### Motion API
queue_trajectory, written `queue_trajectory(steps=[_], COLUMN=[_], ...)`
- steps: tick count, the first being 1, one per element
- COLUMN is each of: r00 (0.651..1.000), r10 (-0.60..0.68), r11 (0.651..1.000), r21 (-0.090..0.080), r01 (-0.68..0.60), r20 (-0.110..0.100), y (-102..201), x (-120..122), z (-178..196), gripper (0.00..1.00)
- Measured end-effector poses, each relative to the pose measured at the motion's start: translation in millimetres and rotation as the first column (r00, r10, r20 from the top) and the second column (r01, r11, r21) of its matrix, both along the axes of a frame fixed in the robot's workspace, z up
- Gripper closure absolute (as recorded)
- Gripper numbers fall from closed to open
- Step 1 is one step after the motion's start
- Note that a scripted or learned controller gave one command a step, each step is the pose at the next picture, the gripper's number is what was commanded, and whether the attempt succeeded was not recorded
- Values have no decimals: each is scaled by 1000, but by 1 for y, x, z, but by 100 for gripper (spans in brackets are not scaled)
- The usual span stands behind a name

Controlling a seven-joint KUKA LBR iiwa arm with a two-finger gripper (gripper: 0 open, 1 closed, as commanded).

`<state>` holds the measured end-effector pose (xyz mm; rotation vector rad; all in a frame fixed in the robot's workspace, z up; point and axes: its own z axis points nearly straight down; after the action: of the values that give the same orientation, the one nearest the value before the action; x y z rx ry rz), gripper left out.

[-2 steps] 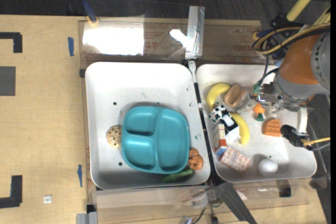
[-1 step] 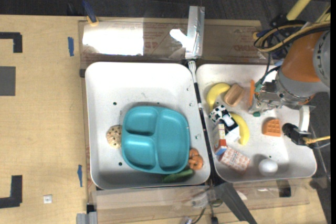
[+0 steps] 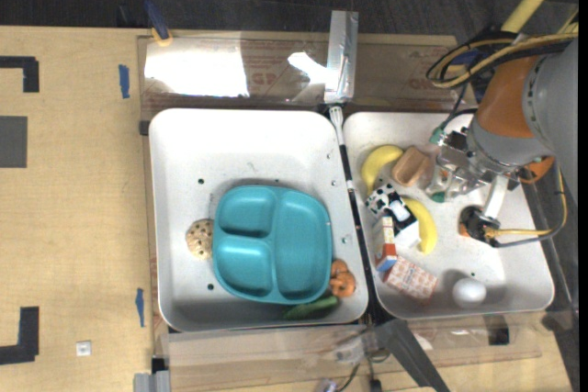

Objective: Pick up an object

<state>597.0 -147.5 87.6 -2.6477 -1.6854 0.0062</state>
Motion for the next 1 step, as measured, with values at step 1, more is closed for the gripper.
queue_trajectory(steps=[1], r00=[898], r10=[439], r11=[898], r21=[12], r01=[-439], r20=[-18], y=[42], x=[21], z=[43], gripper=[100])
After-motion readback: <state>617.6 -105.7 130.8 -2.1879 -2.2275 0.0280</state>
